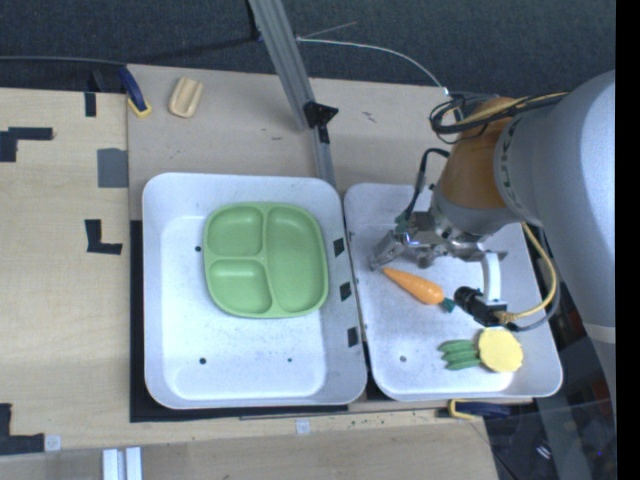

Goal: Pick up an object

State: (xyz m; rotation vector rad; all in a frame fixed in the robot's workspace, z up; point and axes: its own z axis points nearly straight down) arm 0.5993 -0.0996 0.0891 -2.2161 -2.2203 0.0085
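An orange toy carrot lies in the right bin, near its middle. A yellow toy with a green leafy end rests at the bin's front right. My gripper hangs low in the right bin, just above and to the left of the carrot's thin end. Its metal fingers point down toward the bin floor with nothing visibly between them. In the left bin sits a green divided plate.
A grey pole slants across the bench behind the bins. A small tan block lies on the bench at the back left. Black cables loop from the wrist over the right bin.
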